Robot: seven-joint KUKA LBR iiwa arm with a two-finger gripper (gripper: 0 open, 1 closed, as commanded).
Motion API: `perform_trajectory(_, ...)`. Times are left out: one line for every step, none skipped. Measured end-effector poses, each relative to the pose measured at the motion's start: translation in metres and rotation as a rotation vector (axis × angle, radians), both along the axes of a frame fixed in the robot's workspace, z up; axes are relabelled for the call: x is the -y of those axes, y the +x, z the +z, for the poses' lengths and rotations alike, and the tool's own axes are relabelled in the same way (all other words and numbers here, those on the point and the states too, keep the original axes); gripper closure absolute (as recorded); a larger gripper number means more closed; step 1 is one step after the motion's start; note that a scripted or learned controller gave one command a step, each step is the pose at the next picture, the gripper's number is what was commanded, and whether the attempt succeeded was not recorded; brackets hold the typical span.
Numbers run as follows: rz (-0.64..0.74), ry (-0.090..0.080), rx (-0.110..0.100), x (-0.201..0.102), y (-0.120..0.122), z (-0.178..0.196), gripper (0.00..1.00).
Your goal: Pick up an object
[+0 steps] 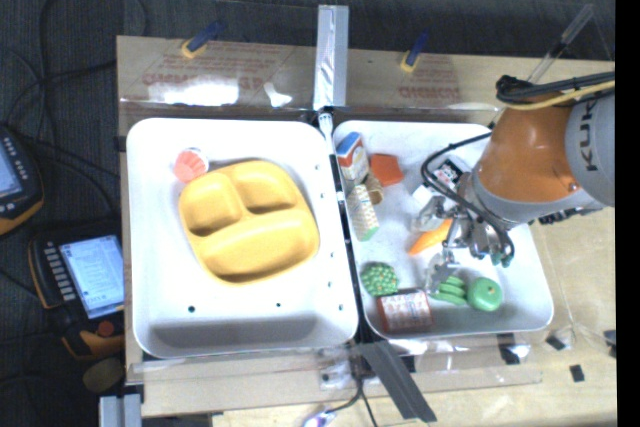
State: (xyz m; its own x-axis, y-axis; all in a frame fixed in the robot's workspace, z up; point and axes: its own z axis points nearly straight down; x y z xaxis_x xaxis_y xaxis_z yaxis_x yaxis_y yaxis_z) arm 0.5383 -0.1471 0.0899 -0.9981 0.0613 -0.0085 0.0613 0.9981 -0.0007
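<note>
so, scene: two white bins side by side on the counter [200, 75]; the arm reaches in from the right over the right bin [530, 300].
end effector: the end effector [455, 240] hangs low in the middle of the right bin, metal parts tangled in view with cables; whether it is open or closed cannot be told, and nothing is plainly held.
task thing: no single object is named, so any will do (the nearest candidates all lie in the right bin); an orange carrot-like piece [428, 238] sits just beside the end effector, touching or nearly so.
close neighbours: a green toy vegetable [468, 293] and a red-labelled can [405, 309] lie just below; a green round piece [378, 277] to the left; a small carton [349, 155], an orange block [387, 169] and a pale tube [362, 211] near the bin's left wall.
left bin: a yellow divided plate [250, 218] and a small red-and-white thing [190, 162], well apart from the arm.
risk, crowding: closing here could catch two things at once or nudge the carrot-like piece aside.
risk, shape: the carrot-like piece looks small and tapered, so it may squirt out of a pinch.
risk, rim: the can lies against the near wall, a poor angle for a grasp.
</note>
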Motion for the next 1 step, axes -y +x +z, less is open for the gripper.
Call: perform_trajectory(0.001,-0.002,0.006,-0.0006,0.0023,0.0107,1.00)
